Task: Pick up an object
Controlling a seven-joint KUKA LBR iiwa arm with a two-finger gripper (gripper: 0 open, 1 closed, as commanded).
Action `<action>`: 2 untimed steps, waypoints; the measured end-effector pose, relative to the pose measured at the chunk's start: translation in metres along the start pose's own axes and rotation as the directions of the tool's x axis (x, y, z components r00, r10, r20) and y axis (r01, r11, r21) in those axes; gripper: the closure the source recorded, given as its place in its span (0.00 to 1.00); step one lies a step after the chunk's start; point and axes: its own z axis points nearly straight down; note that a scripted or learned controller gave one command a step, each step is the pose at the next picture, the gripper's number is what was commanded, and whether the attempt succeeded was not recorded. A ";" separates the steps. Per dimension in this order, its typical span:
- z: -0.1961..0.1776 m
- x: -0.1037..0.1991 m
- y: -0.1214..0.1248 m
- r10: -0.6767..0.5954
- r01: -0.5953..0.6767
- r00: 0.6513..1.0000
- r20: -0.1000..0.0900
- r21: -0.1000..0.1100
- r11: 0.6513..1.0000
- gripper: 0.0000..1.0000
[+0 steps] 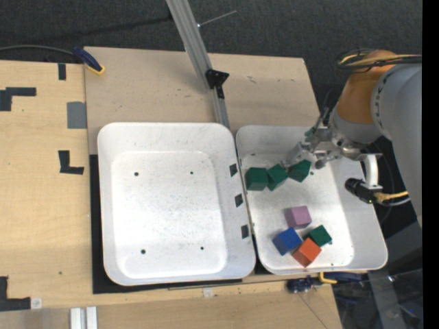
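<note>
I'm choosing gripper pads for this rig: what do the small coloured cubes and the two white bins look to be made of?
The small coloured cubes, like the purple one and the blue one, look like matte painted wood or foam: flat colour, no glare; it is hard to tell which. The two shallow white bins look like moulded plastic, with rounded corners and a slight sheen.

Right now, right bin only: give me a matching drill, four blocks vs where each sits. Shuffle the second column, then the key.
Things:
1. purple block
2. blue block
3. orange block
4. row of three green blocks

Places:
A. nearest the bin's front edge
B. upper part of the bin, at the gripper
C. middle of the bin, above the blue block
D. touching the orange block's left side

Pairs: 1-C, 2-D, 3-A, 4-B
</note>
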 end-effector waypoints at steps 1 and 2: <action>-0.014 0.000 0.002 -0.002 0.002 1.000 0.001 -0.005 1.000 1.00; -0.059 -0.003 0.007 0.000 0.000 1.000 0.001 -0.010 1.000 1.00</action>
